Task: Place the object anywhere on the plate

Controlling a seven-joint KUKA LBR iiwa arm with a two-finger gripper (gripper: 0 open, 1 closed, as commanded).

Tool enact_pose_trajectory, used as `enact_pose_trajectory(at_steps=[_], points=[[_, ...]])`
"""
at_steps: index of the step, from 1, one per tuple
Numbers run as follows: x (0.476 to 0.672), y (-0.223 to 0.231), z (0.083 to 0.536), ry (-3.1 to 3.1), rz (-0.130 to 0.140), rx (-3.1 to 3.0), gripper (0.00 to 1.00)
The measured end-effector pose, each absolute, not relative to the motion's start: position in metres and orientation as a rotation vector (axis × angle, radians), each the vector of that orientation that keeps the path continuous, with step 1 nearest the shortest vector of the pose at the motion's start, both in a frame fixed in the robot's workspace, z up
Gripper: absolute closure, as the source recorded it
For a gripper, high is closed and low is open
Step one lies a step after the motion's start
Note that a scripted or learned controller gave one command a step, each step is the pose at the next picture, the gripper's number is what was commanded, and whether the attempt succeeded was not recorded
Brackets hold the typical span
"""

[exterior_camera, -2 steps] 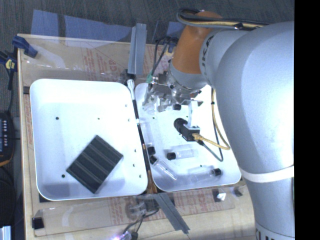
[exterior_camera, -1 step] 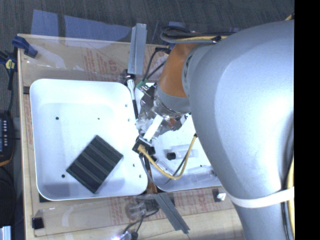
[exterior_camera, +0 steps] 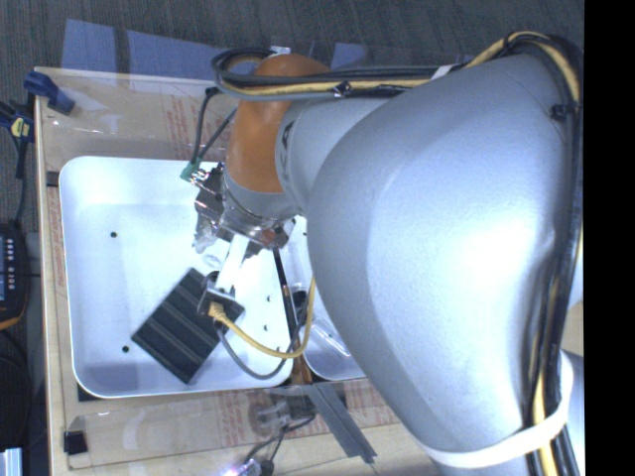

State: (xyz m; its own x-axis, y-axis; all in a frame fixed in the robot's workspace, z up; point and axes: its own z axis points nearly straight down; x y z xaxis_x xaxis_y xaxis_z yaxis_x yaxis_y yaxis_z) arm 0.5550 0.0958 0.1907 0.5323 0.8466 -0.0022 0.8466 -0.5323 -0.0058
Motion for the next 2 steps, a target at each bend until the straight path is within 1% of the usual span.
enact_pose_trajectory(at_steps=[1, 2], points=[[0.525, 0.05, 0.242, -0.928, 0.008, -2.997, 1.0], [0.526, 0.166, 0.215, -0.961, 0.011, -2.988, 1.0]])
